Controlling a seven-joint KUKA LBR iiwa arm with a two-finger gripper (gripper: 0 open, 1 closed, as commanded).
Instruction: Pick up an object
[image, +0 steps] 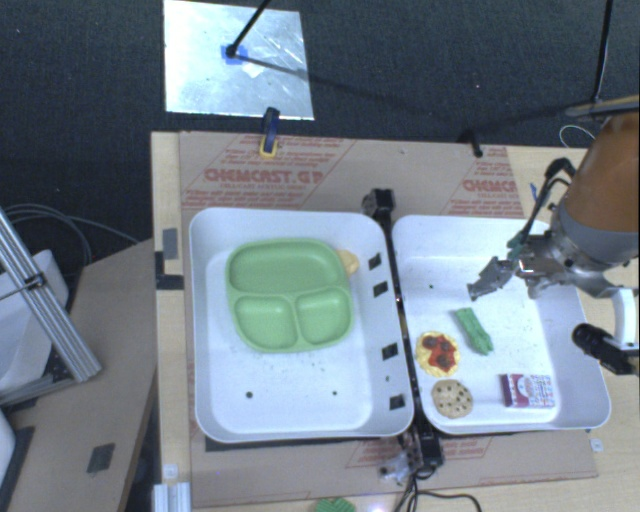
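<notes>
Cookie, red carton, end effector above

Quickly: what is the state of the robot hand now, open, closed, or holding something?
Hand: over the right bin, above the green object; nothing seen held; open or closed cannot be told.

My two bins look like smooth white plastic. Green divided tray: matt plastic. Bench board: plain printed cardboard. Far sheet: shiny metal.

Green divided plate, green strip, speckled tan cookie (white bins).
</notes>
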